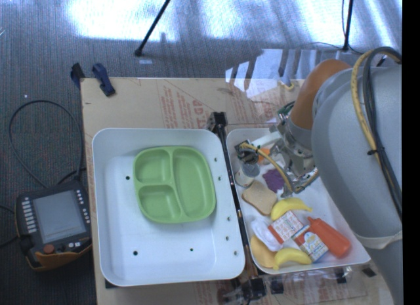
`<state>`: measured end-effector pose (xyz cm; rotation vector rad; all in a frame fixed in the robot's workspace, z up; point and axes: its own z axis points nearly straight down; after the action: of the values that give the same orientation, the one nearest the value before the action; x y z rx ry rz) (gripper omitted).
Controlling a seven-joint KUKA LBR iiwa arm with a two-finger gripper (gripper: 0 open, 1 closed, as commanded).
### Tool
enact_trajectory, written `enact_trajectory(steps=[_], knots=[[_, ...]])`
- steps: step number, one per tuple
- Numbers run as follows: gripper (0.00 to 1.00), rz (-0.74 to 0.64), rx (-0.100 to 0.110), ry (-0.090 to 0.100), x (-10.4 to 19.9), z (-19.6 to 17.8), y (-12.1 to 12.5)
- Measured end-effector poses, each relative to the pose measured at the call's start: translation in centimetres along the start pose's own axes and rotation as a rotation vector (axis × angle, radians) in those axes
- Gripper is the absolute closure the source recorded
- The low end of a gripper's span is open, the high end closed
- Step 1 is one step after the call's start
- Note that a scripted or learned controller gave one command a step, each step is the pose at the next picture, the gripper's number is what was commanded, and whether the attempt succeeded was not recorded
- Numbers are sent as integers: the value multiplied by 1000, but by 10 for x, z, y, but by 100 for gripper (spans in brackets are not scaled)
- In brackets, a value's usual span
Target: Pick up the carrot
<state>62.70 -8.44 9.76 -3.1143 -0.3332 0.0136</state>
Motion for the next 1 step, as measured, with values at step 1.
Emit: enact_trajectory(steps=[1], knots=[[0, 0, 0, 0, 0, 0, 0]])
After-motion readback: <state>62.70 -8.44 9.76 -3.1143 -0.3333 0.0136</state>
